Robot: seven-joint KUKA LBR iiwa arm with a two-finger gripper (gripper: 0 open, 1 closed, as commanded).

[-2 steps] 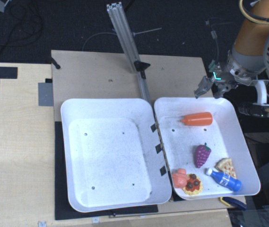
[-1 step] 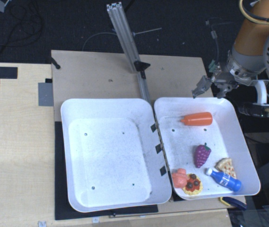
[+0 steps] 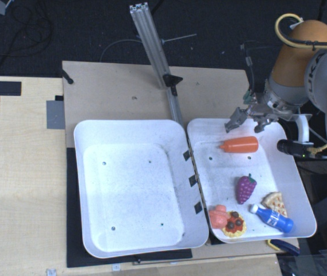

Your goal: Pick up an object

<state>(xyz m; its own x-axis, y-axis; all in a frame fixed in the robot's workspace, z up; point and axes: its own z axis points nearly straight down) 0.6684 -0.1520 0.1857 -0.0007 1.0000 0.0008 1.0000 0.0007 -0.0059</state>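
Hanging over the far end of the right bin (image 3: 301,171), the gripper (image 3: 248,121) has its two dark fingers spread apart with nothing between them, and it sits just beyond the orange bottle (image 3: 241,145), which lies on its side on the bin floor a little nearer to me. Further toward the near edge lie a purple grape bunch (image 3: 245,188), a pizza slice (image 3: 275,202), a blue bottle (image 3: 273,218), and what looks like a pink toy (image 3: 218,216) beside a small tart (image 3: 234,225), though that corner is hard to make out.
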